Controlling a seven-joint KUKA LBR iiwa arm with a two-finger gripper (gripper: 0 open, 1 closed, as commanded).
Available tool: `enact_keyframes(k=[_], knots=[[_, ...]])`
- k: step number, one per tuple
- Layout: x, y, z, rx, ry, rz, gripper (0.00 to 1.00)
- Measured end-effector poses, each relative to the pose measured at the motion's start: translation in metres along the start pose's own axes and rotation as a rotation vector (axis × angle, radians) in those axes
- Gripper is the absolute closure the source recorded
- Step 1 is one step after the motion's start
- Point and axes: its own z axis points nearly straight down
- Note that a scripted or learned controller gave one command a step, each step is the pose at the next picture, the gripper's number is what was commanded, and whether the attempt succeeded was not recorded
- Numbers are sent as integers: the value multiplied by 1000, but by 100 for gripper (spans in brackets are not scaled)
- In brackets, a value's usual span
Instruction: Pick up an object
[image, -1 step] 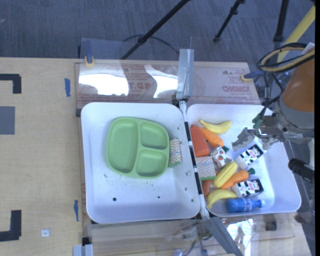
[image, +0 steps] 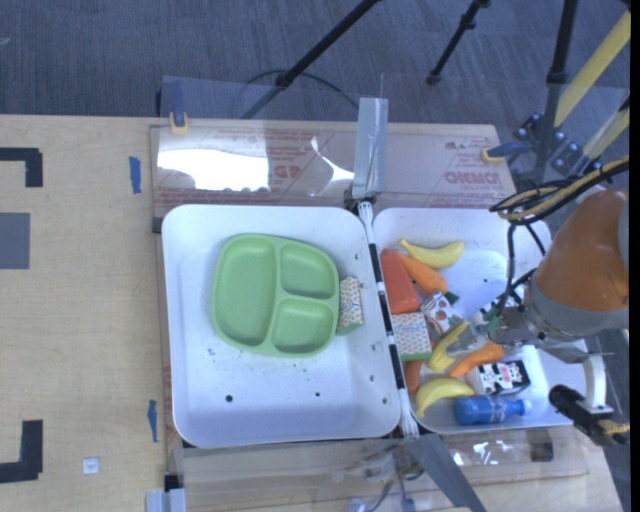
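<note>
1. The counter carries two shallow white bins side by side: the left bin and the right bin, meeting along a shared middle edge.
2. The left bin holds a green divided plate in its far half, and a small patterned packet sits just beside the plate's right rim, close to the middle edge. The near half of this bin's floor is bare white.
3. The right bin is crowded. A banana lies at the far side, an orange block sits against the middle edge, and a patterned sponge-like piece lies just near of it.
4. Along the near edge lie a second banana and a blue bottle, close together, with a black-and-white card just beyond the bottle.
5. The arm reaches in from the right, covering the bin's right edge. Its tool is low over the middle of the clutter, by a carrot and a small printed box.
6. I cannot tell whether the tool is open or closed, nor whether anything is gripped.
7. Open floor in the right bin shows mainly at the far right corner.
</note>
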Motion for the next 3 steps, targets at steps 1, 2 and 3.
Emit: enact_keyframes(k=[1, 2, 3], knots=[[2, -2, -2, 11, 2, 0, 100], [37, 38, -78, 12, 1, 179, 100], [37, 38, -78, 12, 1, 179, 0]])
